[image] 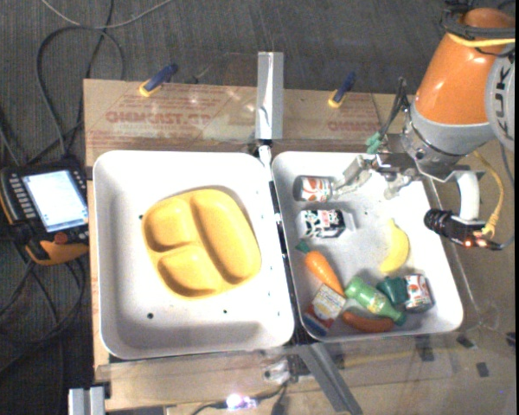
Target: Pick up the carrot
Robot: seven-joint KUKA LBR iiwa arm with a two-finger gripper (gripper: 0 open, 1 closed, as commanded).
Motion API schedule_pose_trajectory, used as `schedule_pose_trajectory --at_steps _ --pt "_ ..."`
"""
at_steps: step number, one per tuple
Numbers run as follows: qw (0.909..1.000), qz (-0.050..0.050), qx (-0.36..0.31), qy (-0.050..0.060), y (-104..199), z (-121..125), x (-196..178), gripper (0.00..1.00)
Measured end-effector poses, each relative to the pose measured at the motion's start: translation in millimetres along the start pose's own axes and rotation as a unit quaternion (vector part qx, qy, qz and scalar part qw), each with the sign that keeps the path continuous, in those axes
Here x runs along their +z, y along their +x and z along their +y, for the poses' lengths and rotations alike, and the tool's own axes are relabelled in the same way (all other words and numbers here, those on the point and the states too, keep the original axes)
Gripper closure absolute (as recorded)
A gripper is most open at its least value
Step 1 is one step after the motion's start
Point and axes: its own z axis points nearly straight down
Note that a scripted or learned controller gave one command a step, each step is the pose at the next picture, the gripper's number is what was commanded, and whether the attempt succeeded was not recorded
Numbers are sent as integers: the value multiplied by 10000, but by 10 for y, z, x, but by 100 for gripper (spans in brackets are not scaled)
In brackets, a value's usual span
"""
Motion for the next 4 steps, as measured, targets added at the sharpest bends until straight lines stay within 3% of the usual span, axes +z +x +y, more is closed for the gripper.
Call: schedule_pose_trajectory --at_steps 1,2,3,4 --pt "9948 0 -1015 5 163 -559 825 0" --pt "9929 -11 -1185 -60 -51 -680 1751 0" --pt "9927 -7 -1201 -63 -44 -666 1658 100" --pt "9958 -8 -918 6 862 -849 572 100"
